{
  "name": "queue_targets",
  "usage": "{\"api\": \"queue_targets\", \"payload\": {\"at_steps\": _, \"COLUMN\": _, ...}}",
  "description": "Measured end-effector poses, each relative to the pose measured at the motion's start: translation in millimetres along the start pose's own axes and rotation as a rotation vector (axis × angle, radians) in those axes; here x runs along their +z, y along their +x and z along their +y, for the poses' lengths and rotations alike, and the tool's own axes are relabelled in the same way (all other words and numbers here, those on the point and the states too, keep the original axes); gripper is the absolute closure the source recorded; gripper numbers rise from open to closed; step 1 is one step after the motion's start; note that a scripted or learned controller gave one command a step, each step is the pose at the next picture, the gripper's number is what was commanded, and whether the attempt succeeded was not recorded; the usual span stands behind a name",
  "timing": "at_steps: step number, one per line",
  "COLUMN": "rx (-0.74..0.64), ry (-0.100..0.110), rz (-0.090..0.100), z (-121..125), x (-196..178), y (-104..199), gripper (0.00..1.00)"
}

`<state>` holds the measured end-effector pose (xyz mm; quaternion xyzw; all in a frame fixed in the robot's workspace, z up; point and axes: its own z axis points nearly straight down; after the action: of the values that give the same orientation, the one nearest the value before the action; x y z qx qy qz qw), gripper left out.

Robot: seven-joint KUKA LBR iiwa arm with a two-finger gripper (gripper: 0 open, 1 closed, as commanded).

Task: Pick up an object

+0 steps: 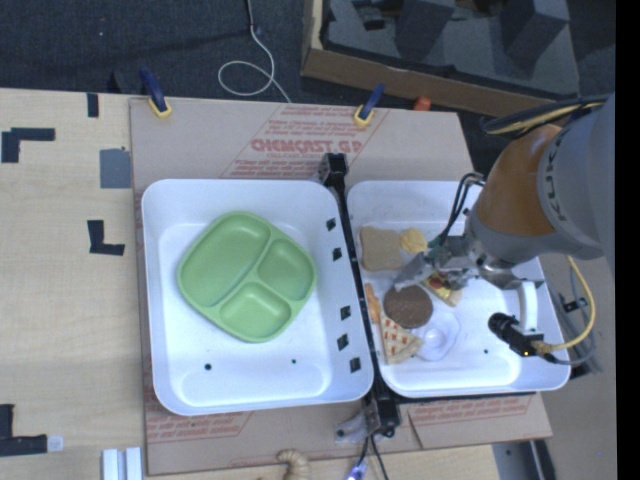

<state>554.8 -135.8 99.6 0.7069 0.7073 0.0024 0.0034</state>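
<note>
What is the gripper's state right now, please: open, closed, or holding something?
Gripper: cannot be told; it sits low in the right bin over the food items, just above the brown round piece.

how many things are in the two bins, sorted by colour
green: 1, the divided plate in the left bin
brown: 1, the round patty
tan: 1, the bread slice
yellow: 1, the small piece
orange and red: 1, the crinkled slice
total: 5 I can tell apart; the gripper covers part of the right bin
</note>
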Motion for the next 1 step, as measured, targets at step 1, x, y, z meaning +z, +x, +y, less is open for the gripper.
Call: {"api": "queue_targets", "payload": {"at_steps": 1, "rx": 0.007, "ry": -0.026, "rz": -0.018, "z": -40.3, "x": 6.6, "y": 35.4, "gripper": 0.0}}
